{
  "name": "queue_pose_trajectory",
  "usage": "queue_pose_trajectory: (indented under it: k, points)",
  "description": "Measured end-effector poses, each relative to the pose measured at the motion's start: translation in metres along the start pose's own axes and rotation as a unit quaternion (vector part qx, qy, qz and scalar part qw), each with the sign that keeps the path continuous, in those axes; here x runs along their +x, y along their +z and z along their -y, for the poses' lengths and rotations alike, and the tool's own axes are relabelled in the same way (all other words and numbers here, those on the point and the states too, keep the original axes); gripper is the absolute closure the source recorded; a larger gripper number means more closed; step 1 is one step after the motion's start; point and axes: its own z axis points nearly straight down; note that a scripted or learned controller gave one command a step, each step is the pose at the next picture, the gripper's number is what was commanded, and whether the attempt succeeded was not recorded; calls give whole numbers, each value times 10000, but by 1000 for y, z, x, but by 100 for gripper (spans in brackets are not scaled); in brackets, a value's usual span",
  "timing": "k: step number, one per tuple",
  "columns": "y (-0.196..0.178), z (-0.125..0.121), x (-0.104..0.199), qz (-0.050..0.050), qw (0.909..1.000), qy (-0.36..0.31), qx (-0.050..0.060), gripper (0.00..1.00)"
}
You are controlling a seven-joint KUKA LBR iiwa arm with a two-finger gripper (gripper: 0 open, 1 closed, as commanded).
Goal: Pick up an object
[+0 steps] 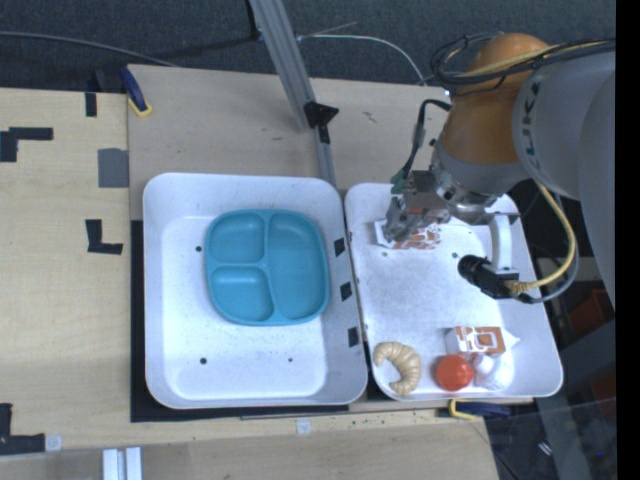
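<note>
1. Camera view, nearest edge: pale wooden bench (60, 298) with black tape marks along its left side; a dark mat shows under the two bins.
2. Right bin (420, 298), near edge: a tan croissant-shaped piece (400, 365) lies at the near left corner. Just beside it to the right sits a red ball (454, 372), touching a white lump (492, 370). An orange-and-white carton (482, 340) lies just behind these two.
3. Left bin (180, 368): a teal divided plate (268, 266) with three compartments rests flat in the middle, slightly towards the far side.
4. Right bin, middle: a black cylindrical fitting (482, 274) with a yellow cable hangs over the bin floor at the right.
5. Right bin, far left corner: the hand (408, 220) is lowered onto a small white-and-orange packet (412, 236) lying there. The hand covers the packet's upper part. I cannot tell how far the hand is open, nor whether it has hold of the packet.
6. Behind the hand: the grey arm (570, 118) with its orange band (490, 98) enters from the right, with looped cables.
7. Far side: a grey metal post (285, 53) slants over the bench towards the bins; beyond lies dark carpet (120, 8).
</note>
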Motion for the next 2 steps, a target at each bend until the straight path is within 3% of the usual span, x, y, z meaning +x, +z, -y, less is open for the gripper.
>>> queue_pose_trajectory:
  k: [2]
  points:
    - [-16,11,102,5,10000,2,-3,100]
